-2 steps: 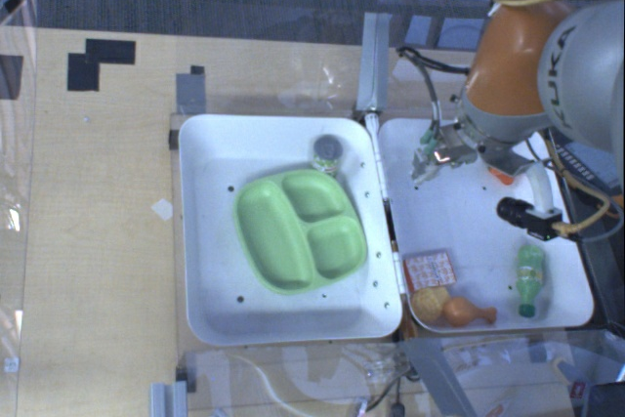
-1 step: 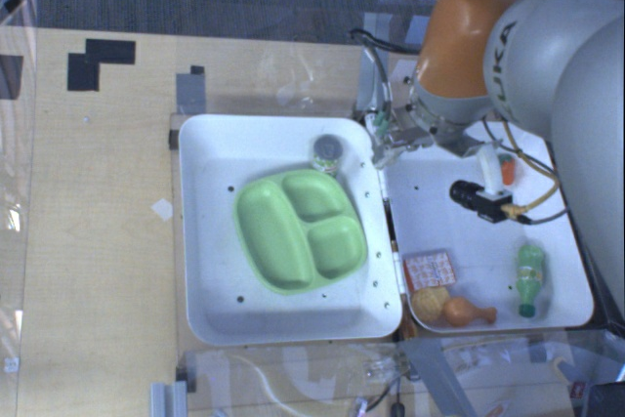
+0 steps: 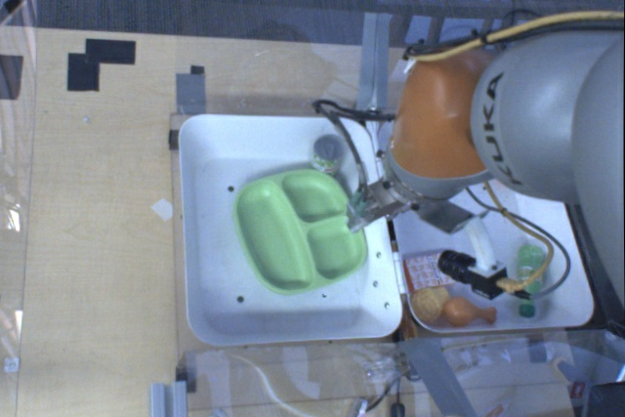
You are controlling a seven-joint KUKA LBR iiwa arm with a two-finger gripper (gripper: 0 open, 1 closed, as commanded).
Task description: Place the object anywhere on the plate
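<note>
My gripper (image 3: 357, 213) hangs at the right rim of the green plate (image 3: 298, 229) in the left bin (image 3: 210, 308), whether my jaws pinch any object I cannot tell, plate lies just left of me.

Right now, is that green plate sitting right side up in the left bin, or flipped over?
Right side up. The green plate lies flat in the left bin, its three hollow compartments facing the camera with raised dividers between them.
</note>
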